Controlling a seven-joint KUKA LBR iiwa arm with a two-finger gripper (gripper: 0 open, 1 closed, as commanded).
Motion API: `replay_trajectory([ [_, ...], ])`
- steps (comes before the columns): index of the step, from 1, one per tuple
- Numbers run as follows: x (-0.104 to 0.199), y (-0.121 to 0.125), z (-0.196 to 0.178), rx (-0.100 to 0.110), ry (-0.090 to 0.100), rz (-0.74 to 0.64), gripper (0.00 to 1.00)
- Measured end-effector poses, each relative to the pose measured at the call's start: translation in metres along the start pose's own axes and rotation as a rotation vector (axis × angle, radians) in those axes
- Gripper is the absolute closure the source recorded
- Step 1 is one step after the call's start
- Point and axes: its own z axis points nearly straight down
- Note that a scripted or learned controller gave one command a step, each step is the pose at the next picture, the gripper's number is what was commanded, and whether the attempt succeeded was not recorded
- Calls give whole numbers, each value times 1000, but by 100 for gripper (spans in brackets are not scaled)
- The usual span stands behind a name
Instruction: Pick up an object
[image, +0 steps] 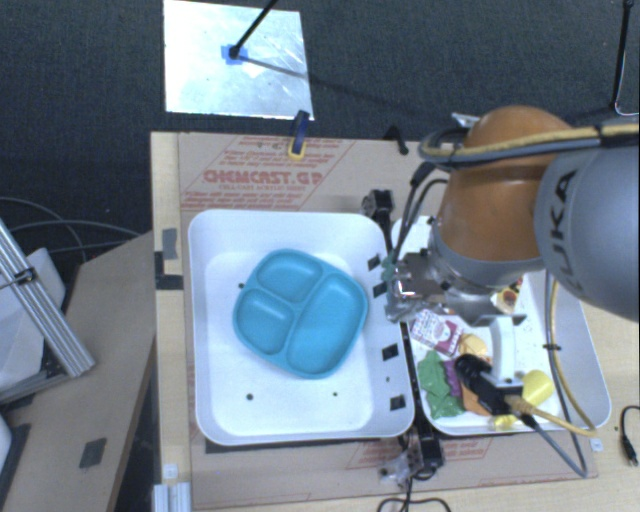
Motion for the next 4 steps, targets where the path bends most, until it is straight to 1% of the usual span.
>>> replay_trajectory([
  [1, -9, 0, 16, 1, 0, 1, 100],
  [2, -21, -1, 54, 4, -1, 1, 100],
  [3, 15, 25, 97, 3, 1, -5, 100],
  [4, -33, 10, -23, -13, 0, 2, 100],
])
